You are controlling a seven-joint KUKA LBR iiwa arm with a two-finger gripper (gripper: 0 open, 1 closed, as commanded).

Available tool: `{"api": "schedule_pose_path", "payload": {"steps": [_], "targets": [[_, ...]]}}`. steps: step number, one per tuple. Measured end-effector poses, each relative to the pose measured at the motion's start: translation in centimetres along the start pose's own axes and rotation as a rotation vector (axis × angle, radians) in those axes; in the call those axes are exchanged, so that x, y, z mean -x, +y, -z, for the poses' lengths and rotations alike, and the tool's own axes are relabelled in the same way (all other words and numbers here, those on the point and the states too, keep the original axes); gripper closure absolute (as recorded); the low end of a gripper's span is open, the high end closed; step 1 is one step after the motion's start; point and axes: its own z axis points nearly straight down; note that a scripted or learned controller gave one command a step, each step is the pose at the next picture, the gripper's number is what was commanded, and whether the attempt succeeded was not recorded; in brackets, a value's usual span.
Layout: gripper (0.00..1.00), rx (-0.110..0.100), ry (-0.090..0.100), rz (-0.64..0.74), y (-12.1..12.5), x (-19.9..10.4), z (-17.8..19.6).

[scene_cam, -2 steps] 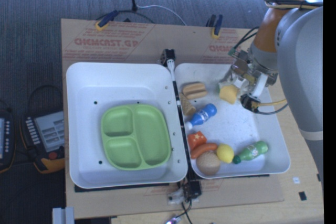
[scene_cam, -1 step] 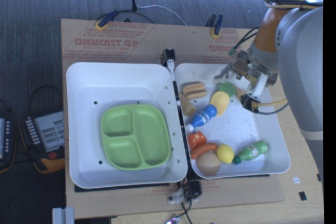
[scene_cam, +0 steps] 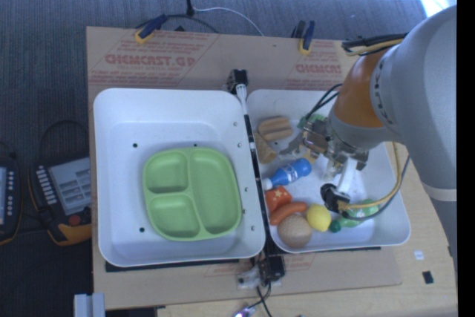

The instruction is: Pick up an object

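The right bin point(scene_cam: 386, 234) holds a pile of toy food. A blue and white bottle point(scene_cam: 289, 173) lies in the middle, with a tan bread slice point(scene_cam: 273, 128) and a brown piece point(scene_cam: 266, 151) behind it. Toward the front lie a red pepper point(scene_cam: 276, 197), an orange carrot point(scene_cam: 287, 211), a brown potato point(scene_cam: 295, 231), a yellow lemon point(scene_cam: 318, 217) and a green item point(scene_cam: 352, 214). My gripper point(scene_cam: 330, 156) hangs low over the bin's middle, just right of the bottle. Its wrist hides its tips.
A green divided plate point(scene_cam: 193, 193) lies in the left bin point(scene_cam: 119, 115). A ridge with a black fitting point(scene_cam: 237, 79) separates the two bins. Cables point(scene_cam: 375, 197) loop off the wrist over the right bin's right side. Clamps point(scene_cam: 304, 37) hold the board at the back.
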Motion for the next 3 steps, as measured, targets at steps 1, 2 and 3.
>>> {"api": "schedule_pose_path", "payload": {"steps": [1, 2, 3], "targets": [[0.0, 0.017, 0.004, -0.748, 1.7, -0.2, -1.0], [0.0, 0.012, 0.006, -0.218, -0.2, 5.8, -1.0], [0.0, 0.012, 0.003, -0.137, 10.0, 4.4, -1.1]]}}
